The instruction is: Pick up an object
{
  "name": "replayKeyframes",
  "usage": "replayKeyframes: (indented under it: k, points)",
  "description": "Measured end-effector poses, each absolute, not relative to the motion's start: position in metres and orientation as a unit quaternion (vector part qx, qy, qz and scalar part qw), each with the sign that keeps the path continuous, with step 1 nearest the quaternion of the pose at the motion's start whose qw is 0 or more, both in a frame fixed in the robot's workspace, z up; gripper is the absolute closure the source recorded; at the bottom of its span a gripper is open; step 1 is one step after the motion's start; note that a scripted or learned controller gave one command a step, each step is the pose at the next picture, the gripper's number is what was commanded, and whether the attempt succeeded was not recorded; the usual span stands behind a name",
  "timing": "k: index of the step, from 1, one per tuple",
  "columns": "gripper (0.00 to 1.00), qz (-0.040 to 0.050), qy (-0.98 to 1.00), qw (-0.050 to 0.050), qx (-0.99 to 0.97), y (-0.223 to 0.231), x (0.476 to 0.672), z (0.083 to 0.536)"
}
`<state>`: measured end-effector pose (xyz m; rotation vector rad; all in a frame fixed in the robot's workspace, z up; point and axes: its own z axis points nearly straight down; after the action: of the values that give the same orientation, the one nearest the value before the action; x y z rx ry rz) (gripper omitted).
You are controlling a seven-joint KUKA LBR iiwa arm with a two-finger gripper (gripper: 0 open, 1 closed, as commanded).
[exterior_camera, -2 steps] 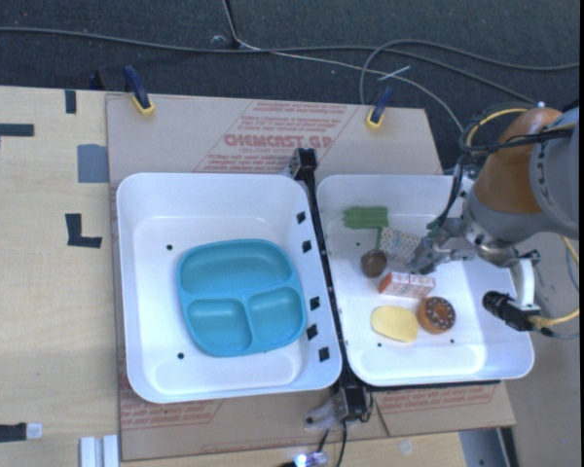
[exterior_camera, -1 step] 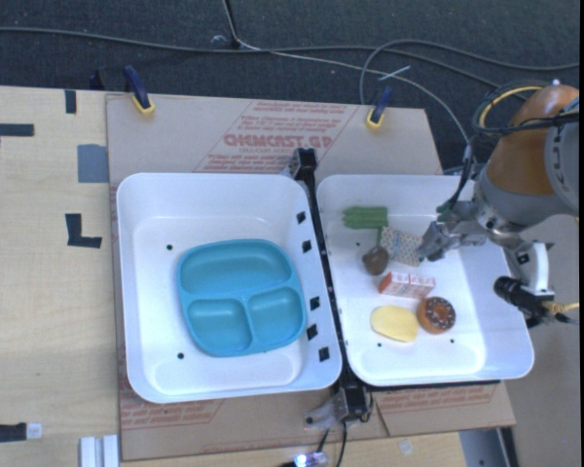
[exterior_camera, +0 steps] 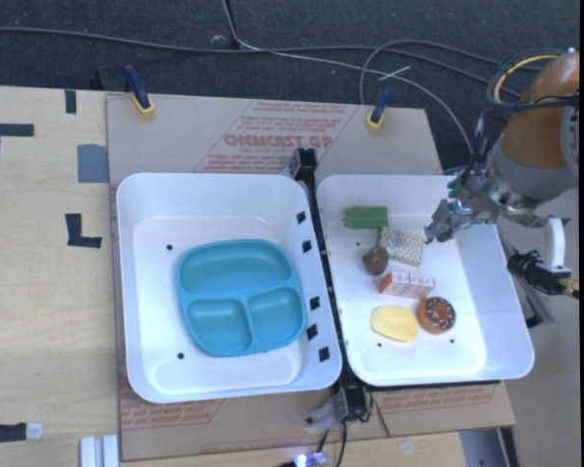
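Going left to right: the left bin (exterior_camera: 136,261) has a blue divided tray (exterior_camera: 241,295) sitting in the middle of it. The right bin (exterior_camera: 496,348) is where all the pickable stuff is: a green block (exterior_camera: 366,217) toward the far side, a small brown lump (exterior_camera: 375,259) just nearer than it, a patterned white packet (exterior_camera: 402,245) beside that, a red-and-white wrapper (exterior_camera: 405,283), then a yellow piece (exterior_camera: 395,324) and a little donut (exterior_camera: 436,314) side by side at the near end.

The gripper (exterior_camera: 442,224) is over the far right part of that bin, just right of the packet — nothing between its fingers (whether they're spread or closed, I honestly can't tell at this angle).

So I'd call this the approach step — nothing picked yet. Next move probably means lining up over one item, the packet being closest, and dropping straight down without nudging its neighbours.
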<state>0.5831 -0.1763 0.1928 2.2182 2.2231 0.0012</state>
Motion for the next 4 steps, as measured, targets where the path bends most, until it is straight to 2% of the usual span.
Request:
replayKeyframes:
  k: [1,2,4]
  points:
    - [1.0,0.0005,0.708,0.001,0.706,-0.176,0.584,0.227]
    - [1.0,0.0,0.709,-0.001,0.705,-0.123,0.572,0.235]
    - [1.0,-0.0009,0.709,-0.001,0.705,-0.012,0.561,0.213]
